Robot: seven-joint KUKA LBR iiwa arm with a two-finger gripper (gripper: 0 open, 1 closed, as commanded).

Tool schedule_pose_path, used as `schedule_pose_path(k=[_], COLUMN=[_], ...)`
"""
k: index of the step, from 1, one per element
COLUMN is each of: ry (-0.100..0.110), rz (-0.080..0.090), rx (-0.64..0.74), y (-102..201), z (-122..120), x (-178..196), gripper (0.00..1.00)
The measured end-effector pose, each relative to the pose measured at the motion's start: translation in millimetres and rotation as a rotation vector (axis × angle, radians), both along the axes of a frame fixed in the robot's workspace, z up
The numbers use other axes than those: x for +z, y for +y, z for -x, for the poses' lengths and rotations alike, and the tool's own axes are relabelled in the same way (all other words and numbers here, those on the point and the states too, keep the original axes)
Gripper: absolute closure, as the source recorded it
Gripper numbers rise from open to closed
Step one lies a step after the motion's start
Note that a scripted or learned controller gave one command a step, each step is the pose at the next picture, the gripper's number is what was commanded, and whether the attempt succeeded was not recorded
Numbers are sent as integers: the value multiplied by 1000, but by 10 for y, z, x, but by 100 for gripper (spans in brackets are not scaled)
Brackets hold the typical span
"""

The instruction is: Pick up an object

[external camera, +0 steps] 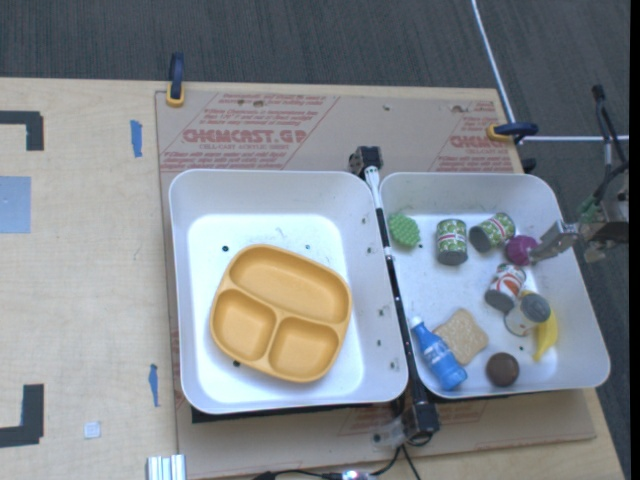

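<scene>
The right bin [575,363] holds several small objects. Among them are a green spiky ball [404,230], a green can [451,240], a tipped can [493,232], a purple ball [520,249] and a red-and-white can [506,286]. Lower down lie a banana [545,336], a slice of toast [462,335], a blue bottle [437,354] and a brown ball [502,369]. My gripper [558,241] hangs over the bin's right rim, just right of the purple ball, with nothing seen in its grasp.
A yellow divided plate [281,312] lies in the left bin [190,268]. A black divider bar [385,248] runs between the bins. Clamps [176,78] hold the cardboard sheet at the back. A white cable [490,43] crosses the upper right.
</scene>
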State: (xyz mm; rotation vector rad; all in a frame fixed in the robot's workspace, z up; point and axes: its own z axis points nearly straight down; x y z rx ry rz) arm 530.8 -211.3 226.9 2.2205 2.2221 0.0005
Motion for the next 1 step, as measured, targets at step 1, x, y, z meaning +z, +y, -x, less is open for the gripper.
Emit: schedule_pose_path(k=[1], ry=[-4], rz=[1], rx=[0], y=[163], z=[-256], x=[-1406], gripper=[0])
